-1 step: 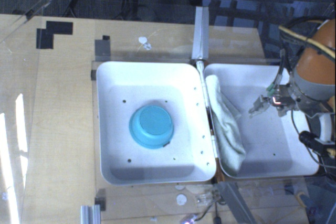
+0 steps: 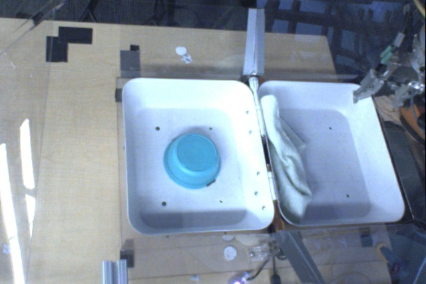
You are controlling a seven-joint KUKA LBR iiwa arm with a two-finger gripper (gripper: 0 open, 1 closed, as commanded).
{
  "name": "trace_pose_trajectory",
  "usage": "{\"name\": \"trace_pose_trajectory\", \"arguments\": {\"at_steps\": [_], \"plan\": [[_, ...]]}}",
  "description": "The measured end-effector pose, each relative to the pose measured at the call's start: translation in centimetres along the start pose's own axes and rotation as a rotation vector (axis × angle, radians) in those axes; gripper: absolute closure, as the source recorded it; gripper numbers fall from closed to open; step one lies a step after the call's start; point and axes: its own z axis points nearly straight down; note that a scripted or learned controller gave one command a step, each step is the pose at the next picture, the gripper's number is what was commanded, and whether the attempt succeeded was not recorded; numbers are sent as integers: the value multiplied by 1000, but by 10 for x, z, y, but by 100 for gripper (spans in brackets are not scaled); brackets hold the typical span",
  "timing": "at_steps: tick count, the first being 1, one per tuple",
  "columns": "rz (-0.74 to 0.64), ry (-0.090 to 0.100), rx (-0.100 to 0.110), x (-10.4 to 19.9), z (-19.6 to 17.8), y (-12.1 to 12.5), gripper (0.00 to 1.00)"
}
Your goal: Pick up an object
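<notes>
Nearest in the left bin (image 2: 136, 163), a blue bowl (image 2: 192, 160) lay upside down, slightly toward the near side of the floor and well clear of every wall. In the right bin (image 2: 373, 163), a white cloth (image 2: 285, 159) was draped along the left wall, bunched at its near end and running toward the far corner, just beside the divider between the two bins. Farther back, the gripper (image 2: 368, 86) hovered over the right bin's far right corner, well apart from both bowl and cloth. Whether it was spread or closed could not be told.
</notes>
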Motion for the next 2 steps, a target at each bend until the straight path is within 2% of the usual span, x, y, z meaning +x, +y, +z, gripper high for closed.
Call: {"name": "trace_pose_trajectory", "arguments": {"at_steps": [1, 2], "plan": [[-99, 0, -1, 30, -50, 46, 0], [-183, 3, 3, 87, 81, 62, 0]]}}
